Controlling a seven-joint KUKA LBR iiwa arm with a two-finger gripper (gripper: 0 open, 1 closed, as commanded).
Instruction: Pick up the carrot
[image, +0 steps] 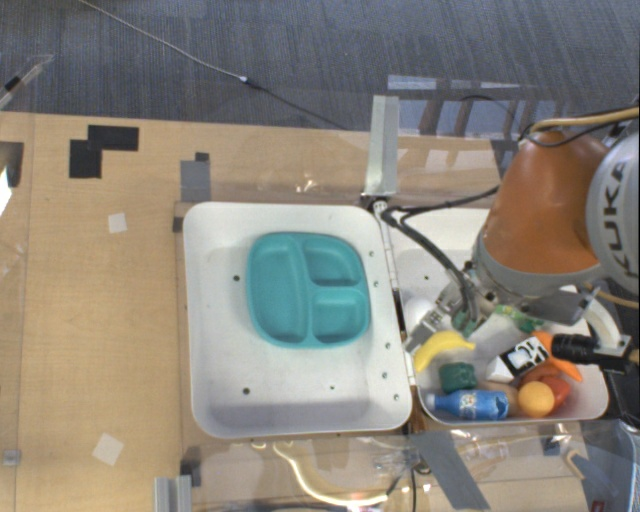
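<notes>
camera view: the arm reaches in from the right and hangs low over the right bin, its gripper down among the toys near the bin's left side. whether the gripper is spread or closed cannot be told here, and nothing can be seen held in it. the carrot, an orange piece with green at one end as far as can be made out, lies toward the bin's right, partly under the arm and apart from the gripper. judging by that, the task looks to be at the approach step, with no grasp made yet. the next move calls for shifting the gripper rightward over the carrot, lining up across its narrow width, then descending without nudging the neighbours.

the right bin also holds a yellow banana just below the gripper, a dark green block, a blue bottle lying flat along the front wall, and an orange ball near the carrot. the left bin holds a teal divided tray. both bins sit side by side on the counter.
</notes>
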